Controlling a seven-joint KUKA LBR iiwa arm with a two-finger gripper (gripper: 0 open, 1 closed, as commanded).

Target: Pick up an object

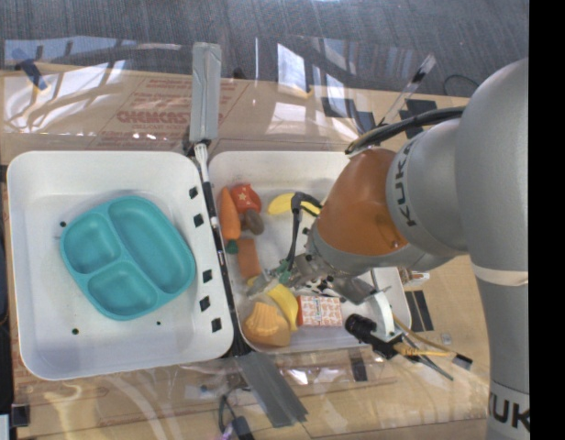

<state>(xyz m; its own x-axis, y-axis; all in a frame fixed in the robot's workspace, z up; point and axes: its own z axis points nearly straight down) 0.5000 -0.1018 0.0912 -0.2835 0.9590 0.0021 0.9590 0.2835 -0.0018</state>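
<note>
At the left, a teal divided plate is lying in the left bin, and nothing else is being seen on it. Just beyond the divider, in the right bin, a group of toy foods is resting along the left wall: an orange carrot is lying with its long axis running from the far side towards the near side, a red piece is touching it at the far end, and a brown sausage-like piece is lying just below, on about the same axis. Nearer to the front wall, an orange bun-like piece and a yellow piece are lying together, with a small printed box just beside them at the right. A yellow banana is lying near the far side, partly hidden by the arm.

The gripper is being held low over the middle of the right bin, under the orange wrist band. Its opening cannot be told, because the arm body is covering it, and no object is being seen in its hold.

The nearest objects are judged to be the yellow piece and the sausage-like piece, which are lying just to the left of the gripper and slightly towards the front. A short move to that side is probably being called for, with the closing direction set across the long axis of the chosen piece.
</note>
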